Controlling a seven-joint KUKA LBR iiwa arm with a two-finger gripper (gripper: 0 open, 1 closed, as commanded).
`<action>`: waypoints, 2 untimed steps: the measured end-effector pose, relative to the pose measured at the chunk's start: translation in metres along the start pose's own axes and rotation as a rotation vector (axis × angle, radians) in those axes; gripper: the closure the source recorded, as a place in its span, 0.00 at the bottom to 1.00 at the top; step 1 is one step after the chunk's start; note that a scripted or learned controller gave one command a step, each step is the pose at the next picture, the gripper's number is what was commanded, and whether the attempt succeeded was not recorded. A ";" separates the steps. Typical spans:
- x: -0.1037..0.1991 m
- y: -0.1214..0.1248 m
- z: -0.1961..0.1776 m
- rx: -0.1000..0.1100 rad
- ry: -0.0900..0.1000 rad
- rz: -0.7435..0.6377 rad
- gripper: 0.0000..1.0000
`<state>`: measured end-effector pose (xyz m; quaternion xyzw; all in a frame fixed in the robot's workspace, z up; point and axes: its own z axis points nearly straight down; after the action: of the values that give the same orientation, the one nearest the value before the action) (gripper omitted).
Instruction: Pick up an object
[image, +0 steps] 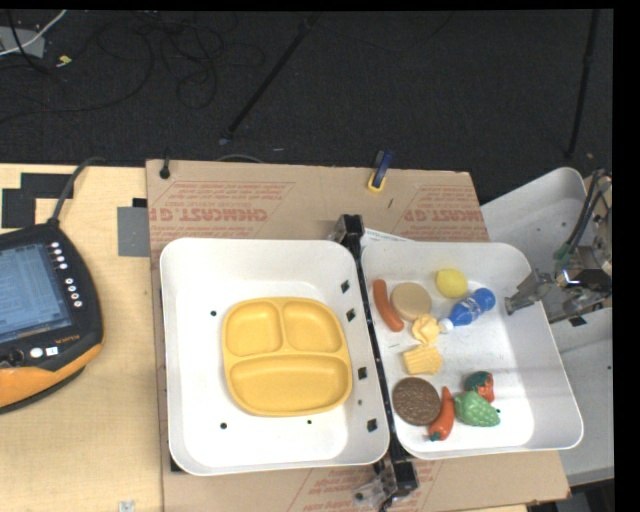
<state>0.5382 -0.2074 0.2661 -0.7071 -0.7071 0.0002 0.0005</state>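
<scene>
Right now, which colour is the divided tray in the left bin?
Yellow. The divided tray shows best in the camera view, lying in the left bin.

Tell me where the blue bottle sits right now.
In the camera view, the blue bottle lies in the right bin, toward its far side, just below the yellow lemon and right of the round tan disc.

- Gripper (540, 293): seen at right bin's (540, 400) right rim; fingers too small and dark to tell apart.
- Arm behind it runs off the right edge.
- Teach pendant (40, 310) at left: cut by the left edge; screen text unreadable.
- Green toy (478, 411) partly covers the red piece (481, 383) behind it.
- Cardboard print (215, 213) upside down, blurred.
</scene>
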 end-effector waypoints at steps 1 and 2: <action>0.057 -0.061 0.067 0.012 0.007 0.002 0.00; 0.120 -0.057 0.181 -0.004 -0.001 0.000 0.00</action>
<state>0.4813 -0.0870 0.0852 -0.7070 -0.7072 -0.0010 -0.0014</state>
